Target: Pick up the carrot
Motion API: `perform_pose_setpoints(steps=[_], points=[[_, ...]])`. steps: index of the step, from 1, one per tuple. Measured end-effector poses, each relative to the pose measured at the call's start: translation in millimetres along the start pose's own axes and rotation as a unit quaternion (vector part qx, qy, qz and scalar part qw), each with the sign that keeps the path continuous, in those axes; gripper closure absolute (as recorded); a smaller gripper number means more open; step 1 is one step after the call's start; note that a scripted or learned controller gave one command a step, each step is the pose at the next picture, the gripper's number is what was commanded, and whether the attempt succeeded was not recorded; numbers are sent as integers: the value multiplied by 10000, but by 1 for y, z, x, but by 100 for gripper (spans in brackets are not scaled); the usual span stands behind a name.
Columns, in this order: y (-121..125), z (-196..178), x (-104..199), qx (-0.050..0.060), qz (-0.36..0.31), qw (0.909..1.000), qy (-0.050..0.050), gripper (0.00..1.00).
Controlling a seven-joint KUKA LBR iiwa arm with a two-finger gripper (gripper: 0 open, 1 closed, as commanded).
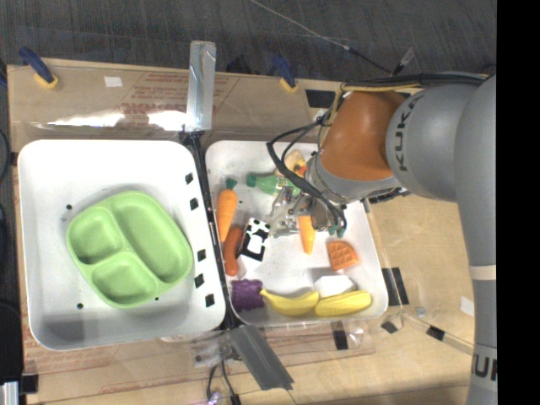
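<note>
A long orange carrot (226, 211) with a small green top lies along the left wall of the right bin (371, 251). A darker orange piece (231, 253) continues just below it. My gripper (302, 215) hangs low over the middle of this bin, to the right of the carrot and apart from it. A short orange cone-shaped piece (306, 238) sits directly under the gripper's tip; whether it is held cannot be told. The arm's orange band and grey wrist cover the bin's upper right part.
The right bin also holds a green item (263, 180), a black-and-white cube (256, 237), a purple piece (246, 292), a banana (291, 302), a yellow corn cob (344, 304) and an orange waffle-like piece (342, 254). A green divided plate (131, 247) lies in the left bin (34, 184).
</note>
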State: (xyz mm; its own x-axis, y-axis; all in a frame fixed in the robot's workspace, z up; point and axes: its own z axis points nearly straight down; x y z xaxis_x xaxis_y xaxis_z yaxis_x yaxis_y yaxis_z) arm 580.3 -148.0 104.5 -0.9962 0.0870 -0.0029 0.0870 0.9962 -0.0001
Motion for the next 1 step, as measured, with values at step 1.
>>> perform_pose_setpoints(steps=[1], points=[[-8, -82, -29, 7, 206, 9998, -32, 100]])
